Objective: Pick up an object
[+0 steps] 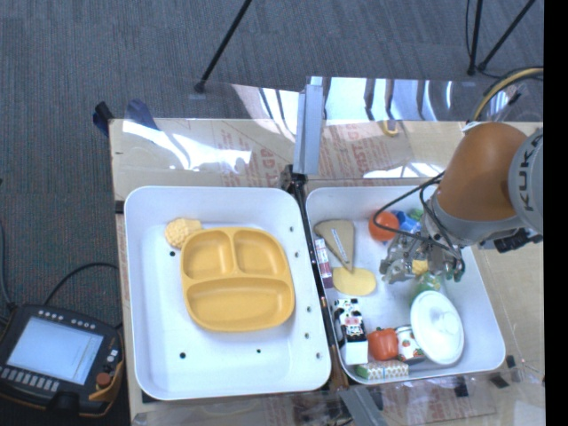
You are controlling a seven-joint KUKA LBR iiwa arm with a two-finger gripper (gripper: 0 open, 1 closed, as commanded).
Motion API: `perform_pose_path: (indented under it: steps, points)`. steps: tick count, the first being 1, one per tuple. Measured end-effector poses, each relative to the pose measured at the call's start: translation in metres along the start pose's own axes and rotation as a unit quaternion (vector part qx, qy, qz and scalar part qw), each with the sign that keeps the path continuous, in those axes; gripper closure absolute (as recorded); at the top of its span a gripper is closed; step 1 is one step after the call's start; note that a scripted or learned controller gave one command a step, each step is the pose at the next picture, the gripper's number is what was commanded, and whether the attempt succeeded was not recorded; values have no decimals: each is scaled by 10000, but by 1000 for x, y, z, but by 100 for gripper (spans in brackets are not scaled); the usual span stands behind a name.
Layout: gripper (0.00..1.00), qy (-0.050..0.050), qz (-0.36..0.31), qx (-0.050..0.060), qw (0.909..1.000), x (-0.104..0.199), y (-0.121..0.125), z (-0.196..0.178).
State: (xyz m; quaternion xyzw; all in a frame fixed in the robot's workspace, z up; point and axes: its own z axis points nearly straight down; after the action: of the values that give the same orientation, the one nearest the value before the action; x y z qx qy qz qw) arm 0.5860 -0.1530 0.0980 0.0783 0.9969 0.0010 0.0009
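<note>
Over the right bin (pixel 493 327) I have the gripper (pixel 417 263) hanging low among the clutter, and from this slanted view I cannot tell how it is set or whether anything is in it. Candidates for picking sit close around it: an orange ball (pixel 384 226) just to its upper left, a small blue piece (pixel 411 220) beside that, and a greenish item (pixel 429 282) right under the tool. Further left lie a tan wedge-shaped piece (pixel 335 238) and a flat pale yellow disc (pixel 354 281). Toward the near wall I see a round white lidded dish (pixel 437 327), smooth and glossy, a red block (pixel 383 343), and a black-and-white cow figure (pixel 351 318) against the dividing edge.

Next door, the left bin (pixel 151 327) holds a yellow plastic plate (pixel 237 279) with three compartments and rounded corners, plus a bumpy yellow lump (pixel 182 231) touching its upper left corner. That bin has bare floor along its near and left sides. Open floor in the right bin is mostly along the far wall and the right wall.
</note>
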Motion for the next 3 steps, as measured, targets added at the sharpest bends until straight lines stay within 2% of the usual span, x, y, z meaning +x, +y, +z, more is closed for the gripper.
perform_pose_path:
  steps: [1,2,3]
  points:
    - [0,4,-4,-1,10000,0,1,0]
    - [0,14,671,4,9977,5,-1,10]
    - [0,8,837,5,9965,-34,30,11]
